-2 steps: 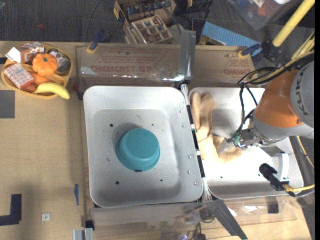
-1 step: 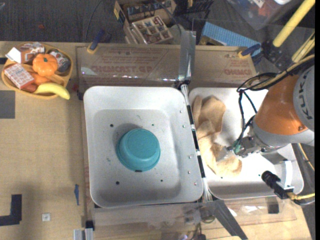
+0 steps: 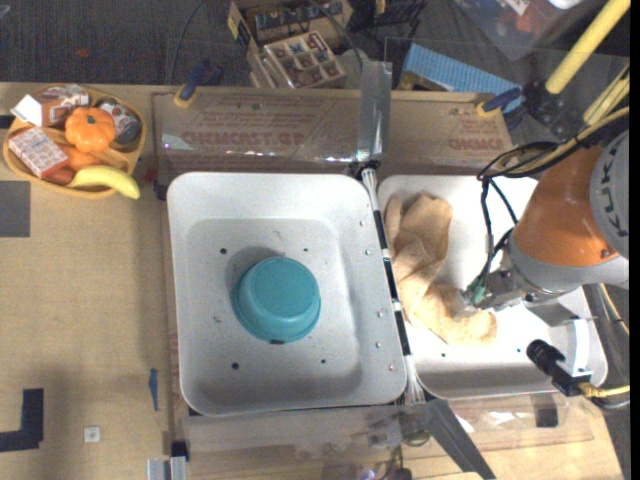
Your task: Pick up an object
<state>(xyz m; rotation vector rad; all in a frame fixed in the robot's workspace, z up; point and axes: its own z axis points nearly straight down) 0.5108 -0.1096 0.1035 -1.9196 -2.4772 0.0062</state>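
A teal bowl point(image 3: 278, 299) lies upside down in the middle of the left bin point(image 3: 200, 208). A crumpled tan cloth point(image 3: 420, 258) stretches along the left side of the right bin point(image 3: 460, 190), from its far end to its near middle. My gripper point(image 3: 472, 303) reaches in from the right and is pressed down on the cloth's near end. The grey wrist with the orange band point(image 3: 570, 218) hangs above the right side of that bin.
A yellow dish point(image 3: 30, 163) with a banana, a small pumpkin and boxes sits on the bench at far left. Cardboard flaps point(image 3: 270, 128) stand behind both bins. A black cable point(image 3: 487, 218) loops over the right bin beside the wrist.
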